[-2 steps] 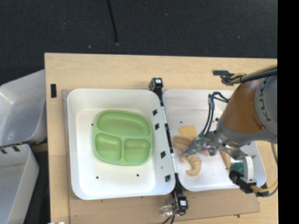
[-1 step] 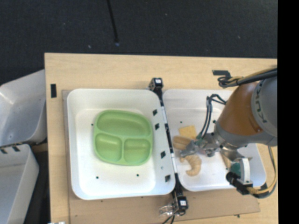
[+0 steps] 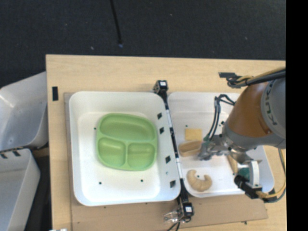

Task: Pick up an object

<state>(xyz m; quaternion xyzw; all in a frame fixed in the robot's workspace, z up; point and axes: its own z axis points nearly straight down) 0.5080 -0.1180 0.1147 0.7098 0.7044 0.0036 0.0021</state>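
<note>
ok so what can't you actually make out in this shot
- Gripper, camera view: the wrist and orange band cover it from above, so the finger state cannot be told.
- Tan block in the right bin: its right end runs under the gripper; contact unclear.
- Right bin's floor on the right: covered by the arm.
- Curved beige piece: too small and soft to identify.
- Green divided plate in the left bin: fully visible.

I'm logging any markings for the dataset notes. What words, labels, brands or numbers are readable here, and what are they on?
Dark lettering runs down the grey arm near the orange band, cut off and too blurred to read.
No text shows on the green divided plate, the left bin, the right bin or the bench.
</note>
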